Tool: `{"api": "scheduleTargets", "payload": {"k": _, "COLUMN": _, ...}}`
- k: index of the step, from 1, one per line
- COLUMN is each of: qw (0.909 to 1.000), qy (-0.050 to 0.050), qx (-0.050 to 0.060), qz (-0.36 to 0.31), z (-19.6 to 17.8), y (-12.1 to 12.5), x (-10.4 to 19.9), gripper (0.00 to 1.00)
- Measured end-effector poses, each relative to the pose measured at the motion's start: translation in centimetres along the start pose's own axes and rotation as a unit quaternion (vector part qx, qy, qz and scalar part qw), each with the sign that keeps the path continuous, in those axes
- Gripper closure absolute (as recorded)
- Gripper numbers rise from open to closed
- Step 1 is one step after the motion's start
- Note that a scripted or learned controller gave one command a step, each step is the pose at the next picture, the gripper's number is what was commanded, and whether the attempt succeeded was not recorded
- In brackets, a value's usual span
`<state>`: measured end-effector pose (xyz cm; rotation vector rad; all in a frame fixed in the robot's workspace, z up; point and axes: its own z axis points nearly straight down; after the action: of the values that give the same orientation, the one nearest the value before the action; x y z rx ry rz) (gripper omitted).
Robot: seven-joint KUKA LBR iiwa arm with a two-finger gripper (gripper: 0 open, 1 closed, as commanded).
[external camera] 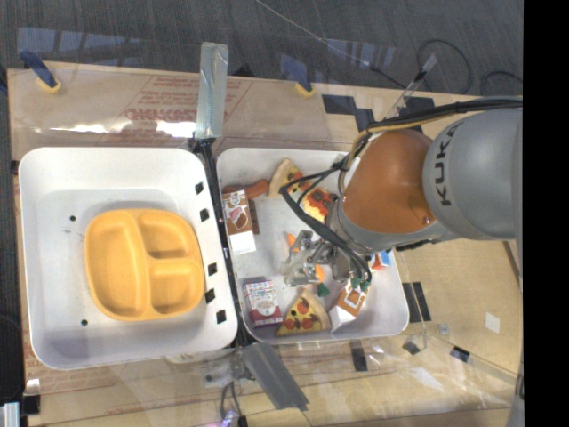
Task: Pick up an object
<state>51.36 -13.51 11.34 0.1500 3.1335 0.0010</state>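
My gripper [307, 263] hangs low over the middle of the right bin [391, 320], amid small toy food pieces. A pizza slice [304, 315] lies just below it, near the bin's front wall. A maroon packet [260, 299] sits to its lower left and a brown packet [238, 213] to its upper left. Another pizza slice [285, 176] and a yellow-red piece [317, 204] lie at the far side. A small orange-and-white carton [350, 302] rests at the lower right. Nothing is visibly held.
The left bin [44, 194] holds a yellow divided plate [142, 262]. The grey and orange arm [418, 185] covers the right bin's right half. A taped divider [213, 229] runs between the bins. Cardboard surrounds both.
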Motion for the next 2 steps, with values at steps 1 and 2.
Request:
{"api": "scheduleTargets", "payload": {"k": 1, "qw": 1.0, "qy": 0.0, "qx": 0.0, "qz": 0.0, "z": 0.0, "y": 0.0, "x": 0.0, "gripper": 0.0}}
{"api": "scheduleTargets", "payload": {"k": 2, "qw": 0.9992, "qy": 0.002, "qx": 0.0, "qz": 0.039, "z": 2.2, "y": 2.0, "x": -10.6, "gripper": 0.0}}
